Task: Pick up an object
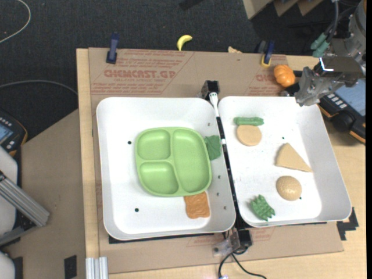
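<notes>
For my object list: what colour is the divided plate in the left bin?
Light green; the divided plate shows plainly in the camera view.

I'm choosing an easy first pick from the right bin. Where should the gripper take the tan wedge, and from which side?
Probably across the tan wedge near its wide lower end, coming straight down. It lies flat in the right bin, apart from the round bun, with bare floor beside both slanted edges for the fingers. The gripper is at the bin's far corner.
</notes>
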Tool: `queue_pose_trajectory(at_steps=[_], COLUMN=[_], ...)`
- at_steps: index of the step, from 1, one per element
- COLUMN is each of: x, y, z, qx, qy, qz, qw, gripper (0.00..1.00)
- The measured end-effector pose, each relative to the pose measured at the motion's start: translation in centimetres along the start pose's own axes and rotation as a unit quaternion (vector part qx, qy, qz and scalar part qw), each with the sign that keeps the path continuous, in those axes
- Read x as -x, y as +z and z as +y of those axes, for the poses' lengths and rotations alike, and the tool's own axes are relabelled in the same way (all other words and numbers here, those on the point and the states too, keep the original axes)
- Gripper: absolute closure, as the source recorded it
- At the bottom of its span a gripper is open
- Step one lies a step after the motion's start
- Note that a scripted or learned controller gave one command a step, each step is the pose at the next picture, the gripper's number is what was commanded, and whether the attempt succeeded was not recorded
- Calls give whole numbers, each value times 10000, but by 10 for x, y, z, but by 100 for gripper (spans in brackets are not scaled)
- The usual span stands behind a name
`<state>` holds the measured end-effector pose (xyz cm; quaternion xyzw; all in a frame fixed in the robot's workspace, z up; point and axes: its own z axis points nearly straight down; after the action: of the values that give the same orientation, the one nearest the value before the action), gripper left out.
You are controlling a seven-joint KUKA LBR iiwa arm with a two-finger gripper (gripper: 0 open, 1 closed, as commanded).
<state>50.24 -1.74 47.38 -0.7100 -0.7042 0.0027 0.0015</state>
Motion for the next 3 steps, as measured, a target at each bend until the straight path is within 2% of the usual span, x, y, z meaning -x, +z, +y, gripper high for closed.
queue_pose_trajectory(at_steps=[1,2,3], x=[-61,-86,-149], y=[-56,44,-37], z=[3,-26,-24], qx=[74,-27,78], qy=[-76,-56,-76], qz=[18,3,28], qw=[9999,10000,9999], gripper=[100,100,100])
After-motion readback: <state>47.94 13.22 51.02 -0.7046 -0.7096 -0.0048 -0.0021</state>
